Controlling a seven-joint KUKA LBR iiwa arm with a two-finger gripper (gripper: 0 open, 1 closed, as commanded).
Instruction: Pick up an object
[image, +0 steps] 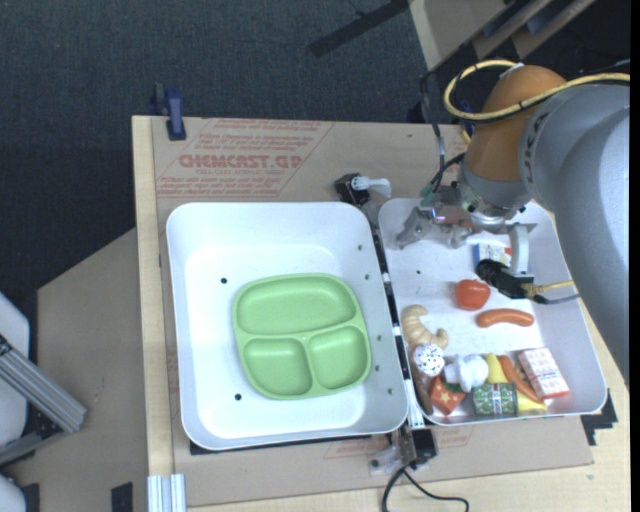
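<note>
My gripper (432, 228) hangs over the far left corner of the right bin (425, 272), above bare bin floor with nothing seen in it. A red tomato (472, 293) lies just in front of it, with an orange-red sausage (505, 318) to its right. Toward the near side lie a pale croissant (415, 323), a white spotted ball (428, 358), a red piece (445, 397), a green can (493, 400), a carrot (514, 374) and a red-and-white box (545, 372).
The left bin (200, 250) holds a green divided plate (298, 333). A cardboard sheet (240, 160) lies under both bins. The grey arm with its orange band (510, 120) reaches in from the upper right.
</note>
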